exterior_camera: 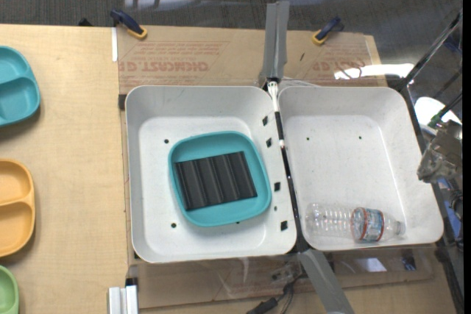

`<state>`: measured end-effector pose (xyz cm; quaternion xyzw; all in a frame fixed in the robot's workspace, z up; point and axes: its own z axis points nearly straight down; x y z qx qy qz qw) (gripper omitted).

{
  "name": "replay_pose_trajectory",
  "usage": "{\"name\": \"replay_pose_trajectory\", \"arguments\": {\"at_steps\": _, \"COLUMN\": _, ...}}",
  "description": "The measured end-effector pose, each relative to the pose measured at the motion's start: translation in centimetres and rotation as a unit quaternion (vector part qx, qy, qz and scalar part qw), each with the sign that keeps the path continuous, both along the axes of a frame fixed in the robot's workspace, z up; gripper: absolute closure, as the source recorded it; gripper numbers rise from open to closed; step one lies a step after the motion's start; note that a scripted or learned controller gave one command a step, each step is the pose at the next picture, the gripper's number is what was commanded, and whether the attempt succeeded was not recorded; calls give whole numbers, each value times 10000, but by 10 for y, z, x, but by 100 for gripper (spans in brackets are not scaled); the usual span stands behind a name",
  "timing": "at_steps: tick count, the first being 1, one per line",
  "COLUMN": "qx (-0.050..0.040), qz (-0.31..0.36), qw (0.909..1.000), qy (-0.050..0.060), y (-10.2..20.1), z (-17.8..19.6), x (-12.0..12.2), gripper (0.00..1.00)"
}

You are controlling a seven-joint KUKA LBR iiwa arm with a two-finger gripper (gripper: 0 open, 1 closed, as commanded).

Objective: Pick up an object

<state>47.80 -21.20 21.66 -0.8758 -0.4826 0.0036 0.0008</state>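
Leftmost, three compartment plates sat at the bench's nine o'clock edge: a teal plate [16, 93] uppermost, an orange plate [15, 207] below it, and a sliver of a green plate [6, 292] at the bottom corner. Moving right, the left bin [143, 180] held a teal tray [218, 179] with a dark ribbed insert, lying flat near the bin's centre, tilted slightly. Cardboard [176, 59] lay behind both bins at twelve o'clock, held down by two clamps with yellow tips [129, 23].

Next, the right bin [346, 129] carried one object, a clear plastic water bottle [355, 222], on its side along the six o'clock wall, cap end toward three o'clock, with a red and blue label.

At the far three o'clock edge, the gripper [438, 157] showed as a grey blur outside the bin's rim. The bottle lay at roughly its seven o'clock, well apart, untouched. Finger spread could not be read.
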Motion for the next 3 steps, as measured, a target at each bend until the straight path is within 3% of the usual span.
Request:
{"name": "replay_pose_trajectory", "arguments": {"at_steps": 1, "qx": 5, "qz": -988, "qw": 9951, "qy": -12, "y": 65, "z": -14, "x": 7, "gripper": 100}}
{"name": "replay_pose_trajectory", "arguments": {"at_steps": 2, "qx": 3, "qz": -989, "qw": 9951, "qy": -13, "y": 65, "z": -14, "x": 7, "gripper": 0}}
{"name": "replay_pose_trajectory", "arguments": {"at_steps": 3, "qx": 2, "qz": -989, "qw": 9951, "qy": -13, "y": 65, "z": -14, "x": 7, "gripper": 0}}
